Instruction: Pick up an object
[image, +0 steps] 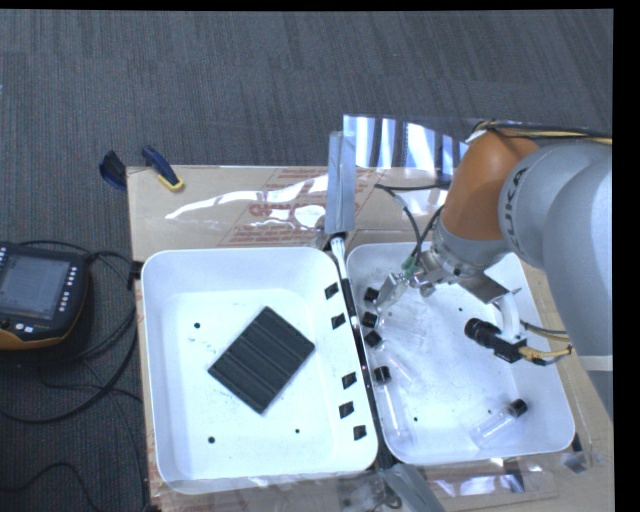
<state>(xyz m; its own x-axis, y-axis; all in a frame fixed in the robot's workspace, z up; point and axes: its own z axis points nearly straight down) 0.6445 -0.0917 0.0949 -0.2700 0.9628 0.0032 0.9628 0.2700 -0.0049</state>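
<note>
Dark ribbed pad (262, 358) flat in left bin (160, 300), long axis diagonal

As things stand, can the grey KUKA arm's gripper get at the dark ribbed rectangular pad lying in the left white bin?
Probably yes. The dark ribbed pad lies flat and alone, open from above. The gripper is over the right bin and must cross the divider.

We are logging a black teach pendant (38, 292) lying on the grey carpet (200, 80) left of the bench, its cables (95, 375) trailing beside it. We are noting a blue and yellow clamp (160, 168) gripping the bench's far left corner. We are recording a reflective metal sheet (400, 140) standing behind the bins.
</note>
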